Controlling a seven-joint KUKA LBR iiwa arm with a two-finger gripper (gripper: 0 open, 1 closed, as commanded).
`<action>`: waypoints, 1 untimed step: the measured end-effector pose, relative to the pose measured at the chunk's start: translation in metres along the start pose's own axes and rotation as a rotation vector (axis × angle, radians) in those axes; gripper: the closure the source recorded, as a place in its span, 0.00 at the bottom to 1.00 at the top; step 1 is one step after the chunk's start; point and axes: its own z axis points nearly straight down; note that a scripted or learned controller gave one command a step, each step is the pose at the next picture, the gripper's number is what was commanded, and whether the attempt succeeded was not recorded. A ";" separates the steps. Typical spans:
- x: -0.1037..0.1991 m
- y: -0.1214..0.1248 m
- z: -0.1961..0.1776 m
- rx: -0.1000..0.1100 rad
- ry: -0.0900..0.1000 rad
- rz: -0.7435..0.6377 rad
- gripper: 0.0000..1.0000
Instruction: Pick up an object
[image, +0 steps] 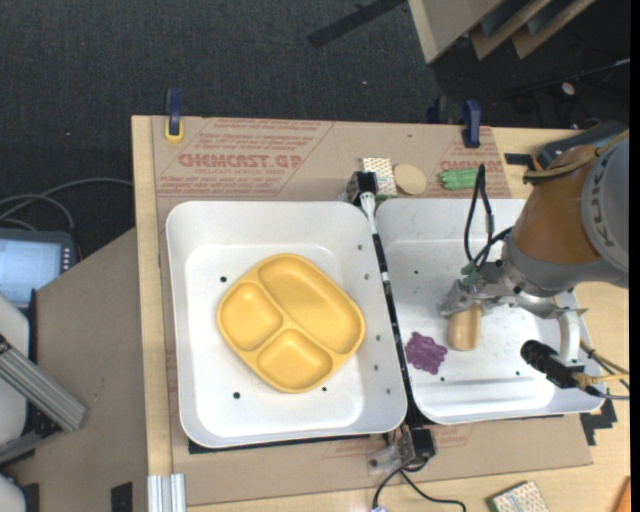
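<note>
A small tan object (463, 329), rounded and shaped somewhat like a bread roll or a cork, lies in the right bin (440, 232), directly under the gripper (472, 302). It is judged to be light and probably a toy food piece, smooth and slightly slippery, so it would best be taken across its narrow middle. How far the claw is opened cannot be told, and it cannot be told either whether the object is touched by it. Just to the left of the tan object, a purple grape-like cluster (426, 352) is seen, bumpy and probably soft. Further left of the tan object, in the left bin (190, 300), a yellow divided plate (290, 321) is placed. Behind the tan object, on the brown board (250, 155), red printing is read as "CHEMCAST GP"; smaller lines are not legible.
</note>
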 end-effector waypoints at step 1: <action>0.106 0.009 -0.096 -0.009 0.002 -0.013 1.00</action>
